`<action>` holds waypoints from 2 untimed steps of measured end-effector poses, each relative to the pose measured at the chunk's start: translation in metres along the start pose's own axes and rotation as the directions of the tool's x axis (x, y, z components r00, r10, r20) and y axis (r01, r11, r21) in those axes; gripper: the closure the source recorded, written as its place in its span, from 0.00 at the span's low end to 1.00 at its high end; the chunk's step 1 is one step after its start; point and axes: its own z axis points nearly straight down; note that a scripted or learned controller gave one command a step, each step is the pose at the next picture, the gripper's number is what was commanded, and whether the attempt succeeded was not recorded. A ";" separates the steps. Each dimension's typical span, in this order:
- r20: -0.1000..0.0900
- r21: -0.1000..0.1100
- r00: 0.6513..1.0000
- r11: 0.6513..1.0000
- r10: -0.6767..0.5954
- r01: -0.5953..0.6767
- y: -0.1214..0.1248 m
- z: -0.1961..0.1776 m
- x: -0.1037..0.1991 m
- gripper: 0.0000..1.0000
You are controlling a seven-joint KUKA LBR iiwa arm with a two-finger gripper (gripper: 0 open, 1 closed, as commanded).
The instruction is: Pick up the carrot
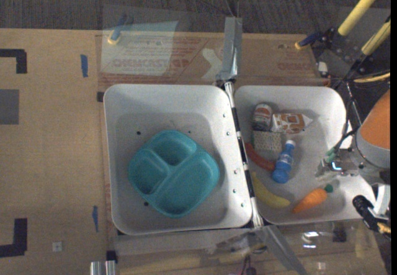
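Note:
The orange carrot lies near the front right corner of the right bin, its green top pointing toward the right wall. My gripper hangs over the right side of that bin, just beyond the carrot's green end and a little to the right of it. The arm's orange band shows at the right edge. Nothing is visible in the gripper.
In the right bin a yellow banana lies left of the carrot, with a blue bottle, a red pepper, a can and a small carton further back. The left bin holds a teal divided plate.

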 end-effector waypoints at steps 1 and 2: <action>0.003 -0.004 1.000 1.000 0.001 -0.001 0.001 0.000 -0.001 0.00; -0.002 -0.005 1.000 1.000 0.030 -0.030 -0.009 0.000 -0.002 0.00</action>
